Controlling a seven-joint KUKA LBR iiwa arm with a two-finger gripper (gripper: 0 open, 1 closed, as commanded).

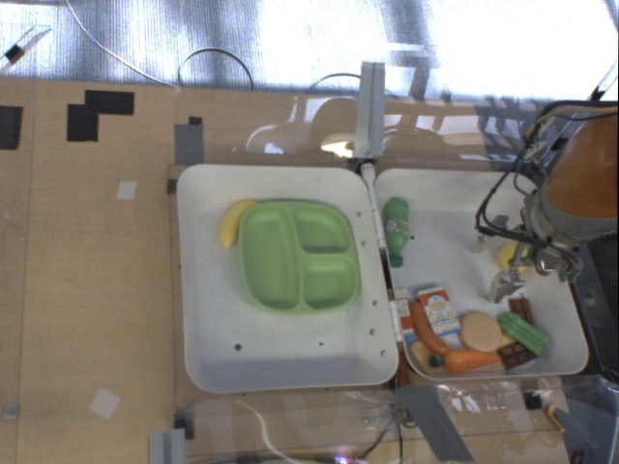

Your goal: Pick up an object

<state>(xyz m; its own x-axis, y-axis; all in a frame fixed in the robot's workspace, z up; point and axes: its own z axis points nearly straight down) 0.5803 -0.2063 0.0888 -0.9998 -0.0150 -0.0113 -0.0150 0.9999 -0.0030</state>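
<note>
Two white bins fill frame centre. Gripper (510, 280) hangs at right edge over right bin (440, 245) (finger state unclear), near yellow object (507, 253); toy food pile (474, 334) lower right.

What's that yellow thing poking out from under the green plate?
It looks like a banana, lying in the left bin at the green plate's left edge. Only its curved outer side shows; the rest is covered by the plate.

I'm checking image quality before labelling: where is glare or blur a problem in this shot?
Camera view: strong glare washes out the top strip behind the bench and glints near the grey post; the arm's orange band is soft and blurred; the gripper is small and indistinct; the green plate and white bins are evenly lit.
</note>
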